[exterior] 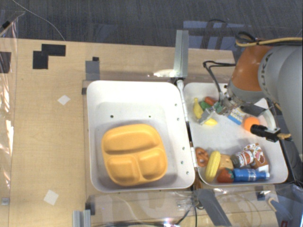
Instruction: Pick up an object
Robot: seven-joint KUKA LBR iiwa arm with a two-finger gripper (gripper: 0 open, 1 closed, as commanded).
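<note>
Reaching in from the right of the frame, with the gripper (217, 111) low in the upper left part of the right bin (236, 140). Looks like the approach or grasp stage of the pick: no object visibly lifted. Whether the gripper is open or closed: cannot tell, since the tip blends into the clutter beneath it.

Likely target in that same corner: a yellow banana-shaped toy (197, 109) near the bin's left wall, a green and orange piece (208, 102) just beside it, a small yellow piece (210, 123) below. Touching the gripper or only beside it: unclear.

Next move, by judgement: needs a firm closure on one piece alone, then a straight lift clear of the neighbours; crowded spot, so a risk of nudging instead of gripping.

Elsewhere in the right bin: an orange ball (251, 123), a red and white packet (251, 156) and a blue tube (250, 175) along the lower edge. Print on the packet too small to read; no other legible writing. In the left bin (123, 103), a yellow divided tray (135, 152).
</note>
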